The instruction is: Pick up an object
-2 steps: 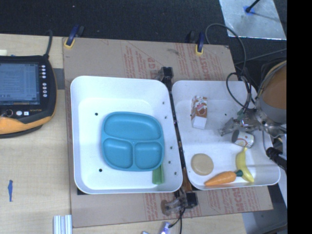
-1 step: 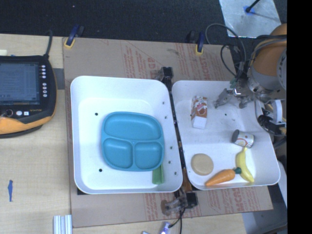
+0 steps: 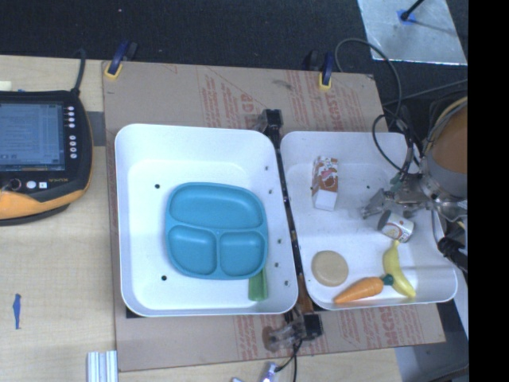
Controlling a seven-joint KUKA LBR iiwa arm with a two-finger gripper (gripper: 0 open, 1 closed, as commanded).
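- Right now the gripper (image 3: 395, 213) is down in the right bin (image 3: 362, 153), near that bin's right side, with the grey arm (image 3: 445, 153) and its orange band coming in from the right edge.
- Its metal fingers are spread apart, and a small silvery can-like object (image 3: 397, 229) sits right at the fingertips; nothing can be seen clamped between them, and whether they touch it is hard to tell.
- Just below that, a banana (image 3: 397, 271) lies along the right bin's lower right corner, and a carrot (image 3: 359, 290) lies beside it, tip pointing left.
- A round tan disc (image 3: 329, 267) rests just above and left of the carrot.
- Further up in the same bin, a small brown-and-white carton (image 3: 325, 182) stands well apart from the gripper.
- Over in the left bin (image 3: 143, 153), a blue divided plate (image 3: 215, 229) takes the middle, with a green block (image 3: 258, 286) at its lower right corner.
- On the bench at far left sits a handheld control pad (image 3: 40, 153) with a lit screen.
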